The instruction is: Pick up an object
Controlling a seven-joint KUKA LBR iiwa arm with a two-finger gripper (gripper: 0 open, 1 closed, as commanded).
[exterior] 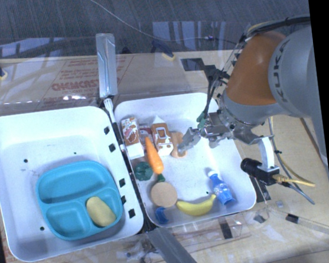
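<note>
A: Which thing is the gripper addressing in the right bin?

B: It is hanging over the tan block, which is lying just right of the carrot, our landmark; I cannot tell whether the fingers are parted or closed, and nothing is visibly sitting between them.

A: What is lying around the carrot?

B: Two small cartons are standing beside its upper end, the brown carton to its left and the white carton to its right; a green piece is touching its lower left; a round wooden disc is sitting below it; the banana is curving below and right of it; the blue bottle is lying farther right; the blue tray holding a yellow potato is resting well to its left, in the left bin.

A: How is the block likely handling?

B: Judging by its look, it is probably light, stiff and not fragile; its flat sides are offering grip, so closing across its narrow width seems best; the white carton crowding its left side is risking a snag.
</note>
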